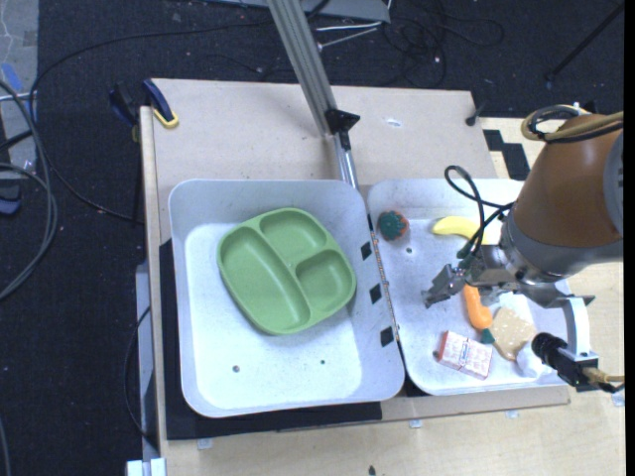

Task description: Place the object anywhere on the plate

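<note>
A green divided plate [287, 270] lies in the left bin [203, 365] on the surface [248, 127], with nothing on it. The other things all lie in the right bin [422, 375], beside the plate's bin. The claw [444, 286] hangs low over the middle of that bin, well apart from the plate; whether it is wide or narrow cannot be told. Just past the claw from the plate lies an orange carrot [478, 308], and nearer the bin's front edge a small red and white box [465, 353] and a pale bread-like piece [511, 333]. Toward the back lie a yellow banana [454, 227] and a small red and green ball [394, 225].
</note>
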Controlling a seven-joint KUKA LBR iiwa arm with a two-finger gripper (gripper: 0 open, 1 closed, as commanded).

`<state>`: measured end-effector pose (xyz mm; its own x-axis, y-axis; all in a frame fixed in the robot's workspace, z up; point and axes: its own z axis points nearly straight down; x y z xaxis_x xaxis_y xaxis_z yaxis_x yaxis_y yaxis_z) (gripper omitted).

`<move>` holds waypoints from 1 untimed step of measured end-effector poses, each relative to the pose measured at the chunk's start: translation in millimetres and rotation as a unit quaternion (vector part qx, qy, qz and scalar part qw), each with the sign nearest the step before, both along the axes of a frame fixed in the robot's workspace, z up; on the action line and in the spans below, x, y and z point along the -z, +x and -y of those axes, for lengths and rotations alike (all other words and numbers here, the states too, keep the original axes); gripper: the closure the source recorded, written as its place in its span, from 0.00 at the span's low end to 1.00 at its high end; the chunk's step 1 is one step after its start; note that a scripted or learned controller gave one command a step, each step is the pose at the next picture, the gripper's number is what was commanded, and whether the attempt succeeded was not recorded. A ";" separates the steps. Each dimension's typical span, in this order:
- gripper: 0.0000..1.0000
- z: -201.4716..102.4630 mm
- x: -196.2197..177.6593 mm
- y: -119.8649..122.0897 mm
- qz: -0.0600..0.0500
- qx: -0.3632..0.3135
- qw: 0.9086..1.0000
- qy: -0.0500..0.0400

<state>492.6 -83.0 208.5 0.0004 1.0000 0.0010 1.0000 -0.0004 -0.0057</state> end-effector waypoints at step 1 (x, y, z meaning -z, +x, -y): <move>0.00 9.1 49.4 0.2 0.000 0.001 1.000 0.000</move>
